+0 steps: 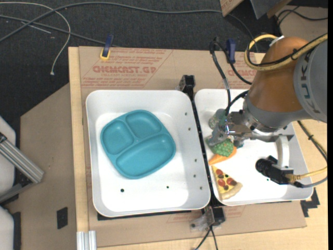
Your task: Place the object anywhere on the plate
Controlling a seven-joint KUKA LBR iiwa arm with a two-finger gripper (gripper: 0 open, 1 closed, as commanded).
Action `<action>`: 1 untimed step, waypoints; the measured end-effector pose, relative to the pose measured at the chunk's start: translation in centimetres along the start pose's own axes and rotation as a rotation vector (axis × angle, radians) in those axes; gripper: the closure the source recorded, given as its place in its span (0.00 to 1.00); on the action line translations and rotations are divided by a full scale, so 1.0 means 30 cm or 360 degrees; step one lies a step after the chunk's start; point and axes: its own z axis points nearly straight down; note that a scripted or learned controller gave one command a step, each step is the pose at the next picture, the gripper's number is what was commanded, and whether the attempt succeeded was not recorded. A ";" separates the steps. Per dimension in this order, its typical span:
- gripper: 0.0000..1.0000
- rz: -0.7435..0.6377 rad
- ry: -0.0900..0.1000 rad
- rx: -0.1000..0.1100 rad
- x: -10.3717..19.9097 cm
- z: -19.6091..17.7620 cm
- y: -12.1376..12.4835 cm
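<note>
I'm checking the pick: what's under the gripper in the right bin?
A green and orange toy lies just under the gripper, which covers its upper edge. The arm hides much of the bin behind it, so what lies there cannot be seen.

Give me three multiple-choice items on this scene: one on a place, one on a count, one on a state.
1. The blue plate lies in: A the left bin; B the right bin; C neither bin.
2. Its compartments number: A two; B three; C five.
3. The plate rests: A upside down; B on edge; C flat, hollows up.
Key: 1 A, it sits within the left bin's walls; 2 B, ridges divide it in three; 3 C, the hollows face the camera.
</note>
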 end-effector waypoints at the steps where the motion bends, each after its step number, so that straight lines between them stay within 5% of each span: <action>1: 1.00 -0.0004 -0.0001 -0.0007 0.191 -0.034 0.008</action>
